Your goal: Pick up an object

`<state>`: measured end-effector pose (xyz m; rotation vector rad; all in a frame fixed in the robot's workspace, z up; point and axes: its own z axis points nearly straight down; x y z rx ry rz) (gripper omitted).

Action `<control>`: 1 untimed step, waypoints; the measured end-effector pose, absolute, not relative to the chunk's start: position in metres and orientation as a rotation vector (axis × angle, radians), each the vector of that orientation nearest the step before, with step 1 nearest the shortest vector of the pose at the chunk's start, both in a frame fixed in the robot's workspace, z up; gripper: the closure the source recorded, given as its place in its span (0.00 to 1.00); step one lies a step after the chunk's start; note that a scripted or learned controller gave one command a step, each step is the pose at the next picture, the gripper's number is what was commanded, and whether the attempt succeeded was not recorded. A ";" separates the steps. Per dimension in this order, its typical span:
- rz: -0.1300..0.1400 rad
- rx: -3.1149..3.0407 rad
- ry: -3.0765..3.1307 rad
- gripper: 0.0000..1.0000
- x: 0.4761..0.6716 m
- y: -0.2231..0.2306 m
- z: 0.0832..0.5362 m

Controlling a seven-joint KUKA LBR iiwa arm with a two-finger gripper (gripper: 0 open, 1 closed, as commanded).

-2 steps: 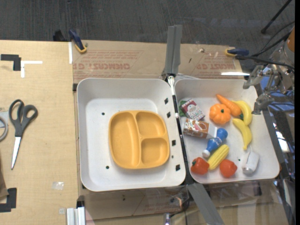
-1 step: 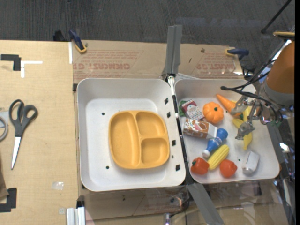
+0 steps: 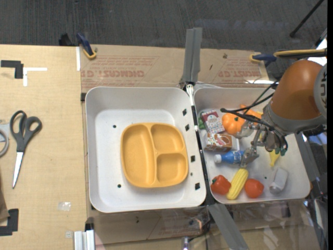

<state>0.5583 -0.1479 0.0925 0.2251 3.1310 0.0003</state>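
Camera view: the blue bottle lies in the right bin, just left of the hand, whose grip I cannot tell. Nothing looks lifted yet. Corn, tomatoes and packets crowd it; the bin's right wall has freer room.

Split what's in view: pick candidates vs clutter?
Job:
gripper
yellow corn cob
red tomato
blue-capped white bottle
orange pumpkin
grey cylinder

Lying about:
yellow divided plate
black-handled scissors
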 end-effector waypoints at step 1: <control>-0.004 0.460 3.078 0.00 0.486 -0.112 0.098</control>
